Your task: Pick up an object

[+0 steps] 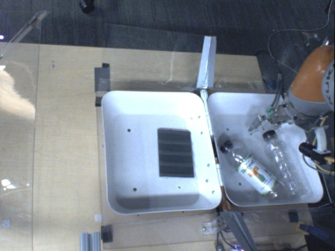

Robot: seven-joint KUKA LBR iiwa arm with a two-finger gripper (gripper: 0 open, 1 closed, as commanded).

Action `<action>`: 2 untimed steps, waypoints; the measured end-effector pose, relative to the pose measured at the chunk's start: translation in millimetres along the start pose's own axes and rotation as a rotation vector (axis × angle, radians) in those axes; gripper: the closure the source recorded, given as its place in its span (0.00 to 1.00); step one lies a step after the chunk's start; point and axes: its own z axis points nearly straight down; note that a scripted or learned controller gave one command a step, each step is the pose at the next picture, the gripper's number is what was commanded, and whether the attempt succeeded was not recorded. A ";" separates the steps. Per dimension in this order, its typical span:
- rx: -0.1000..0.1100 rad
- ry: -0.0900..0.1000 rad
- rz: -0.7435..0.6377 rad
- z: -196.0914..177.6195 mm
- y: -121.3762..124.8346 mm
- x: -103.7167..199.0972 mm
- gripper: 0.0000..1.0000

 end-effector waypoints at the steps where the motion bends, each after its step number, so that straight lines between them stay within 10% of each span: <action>1: 0.009 0.002 -0.046 14.4 31.2 -16.0 0.00; 2: 0.009 0.002 -0.004 12.7 -23.0 -6.6 0.00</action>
